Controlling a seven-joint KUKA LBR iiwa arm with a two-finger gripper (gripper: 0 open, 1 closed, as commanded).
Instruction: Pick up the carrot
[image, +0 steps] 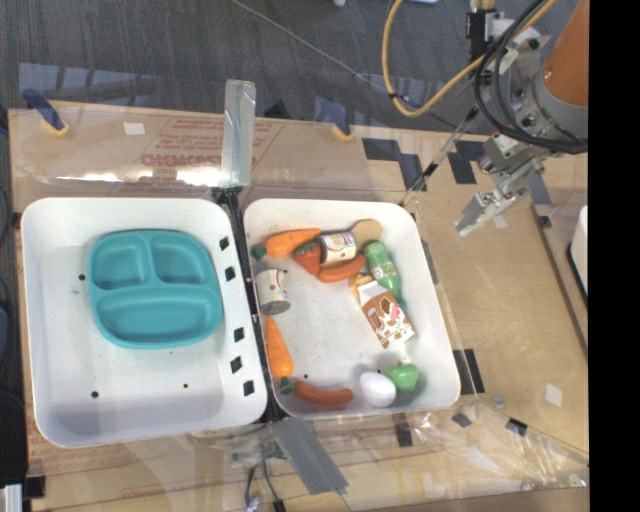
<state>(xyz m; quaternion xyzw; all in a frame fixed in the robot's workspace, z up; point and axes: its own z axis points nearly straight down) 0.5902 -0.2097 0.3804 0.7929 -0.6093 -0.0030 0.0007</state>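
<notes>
Carrot (291, 241) crowded by bottle (338, 244); right bin (432, 290) centre bare, open from above

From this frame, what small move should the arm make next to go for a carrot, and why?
Probably swing the hand left over the right white bin, toward the orange carrot at its back-left. The hand hangs outside the bin, beyond its right rim, far from both carrots.

Teal tray (155, 287), white bins (40, 300), orange carrot (292, 241), green bottle (381, 267), brown-and-white carton (385, 313), perhaps patterned.
</notes>
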